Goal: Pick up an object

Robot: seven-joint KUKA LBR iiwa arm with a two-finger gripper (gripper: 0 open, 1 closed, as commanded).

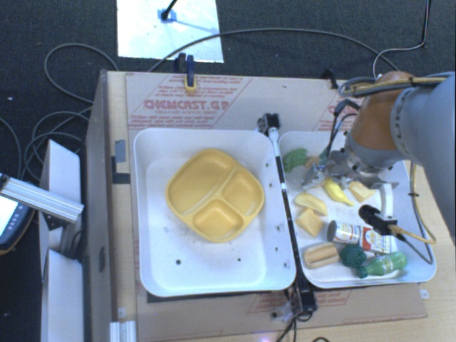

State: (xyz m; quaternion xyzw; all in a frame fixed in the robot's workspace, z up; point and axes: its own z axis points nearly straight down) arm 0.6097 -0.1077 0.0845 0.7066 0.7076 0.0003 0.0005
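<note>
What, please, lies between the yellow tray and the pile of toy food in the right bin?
In the camera view, the bins' adjoining white rims separate the yellow tray from the toy food.

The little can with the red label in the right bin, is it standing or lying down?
Lying down. The can rests on its side on the right bin floor, its length running left to right.

The two bins looked like smooth white plastic with a soft shine. The yellow tray in the left one was matt plastic. The toy food on the right seemed smooth plastic. The can had a glossy paper label. The bench board looked like matt cardboard.
</note>
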